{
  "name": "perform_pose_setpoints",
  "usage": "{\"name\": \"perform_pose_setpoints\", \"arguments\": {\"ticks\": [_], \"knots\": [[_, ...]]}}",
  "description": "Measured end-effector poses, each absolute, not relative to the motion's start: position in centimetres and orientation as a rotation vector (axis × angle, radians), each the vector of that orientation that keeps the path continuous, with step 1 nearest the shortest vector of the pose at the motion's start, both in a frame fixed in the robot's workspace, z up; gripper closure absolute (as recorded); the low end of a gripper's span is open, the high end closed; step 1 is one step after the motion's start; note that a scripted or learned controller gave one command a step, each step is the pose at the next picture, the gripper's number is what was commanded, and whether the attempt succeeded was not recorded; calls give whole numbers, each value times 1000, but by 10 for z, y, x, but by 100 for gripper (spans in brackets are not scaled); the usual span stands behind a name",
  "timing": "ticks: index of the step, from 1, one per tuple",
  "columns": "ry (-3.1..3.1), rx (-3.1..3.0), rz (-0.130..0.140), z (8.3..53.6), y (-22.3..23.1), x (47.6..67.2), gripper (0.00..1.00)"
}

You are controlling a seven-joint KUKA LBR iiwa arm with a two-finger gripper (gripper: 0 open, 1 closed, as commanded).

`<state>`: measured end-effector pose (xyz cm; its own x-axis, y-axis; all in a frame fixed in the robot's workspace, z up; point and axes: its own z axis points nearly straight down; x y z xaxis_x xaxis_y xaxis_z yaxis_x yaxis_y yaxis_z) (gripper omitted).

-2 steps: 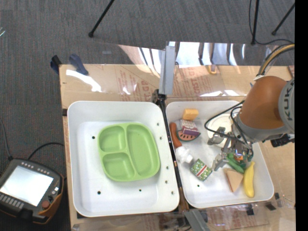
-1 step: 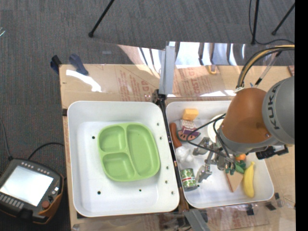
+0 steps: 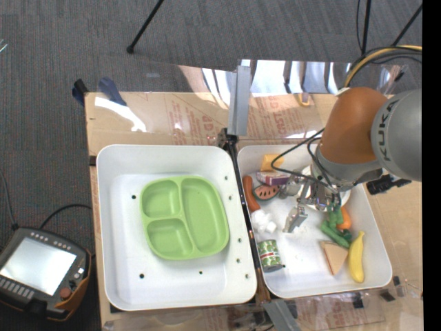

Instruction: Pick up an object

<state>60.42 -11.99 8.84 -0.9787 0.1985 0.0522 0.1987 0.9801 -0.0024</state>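
The right bin holds several small toy foods. My gripper hangs low over the bin's middle, below the orange wrist band. Nothing is visibly held in it. A white lumpy piece lies just to its left, and a green can lies near the left wall below that. To its right are a green vegetable and an orange piece. A yellow banana and a tan wedge sit at the front right.
A brown sausage, a watermelon slice, a purple item and a yellow piece crowd the right bin's far left corner. The left bin holds a green divided plate. A pendant lies on the floor.
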Motion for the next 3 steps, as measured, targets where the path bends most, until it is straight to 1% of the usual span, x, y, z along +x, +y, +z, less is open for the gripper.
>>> {"name": "perform_pose_setpoints", "arguments": {"ticks": [1,2,3], "knots": [[-3107,-403,-2,85,-186,557,0],[-3088,-555,-3,85,-212,499,0],[-3069,-656,-4,85,-180,545,0]]}}
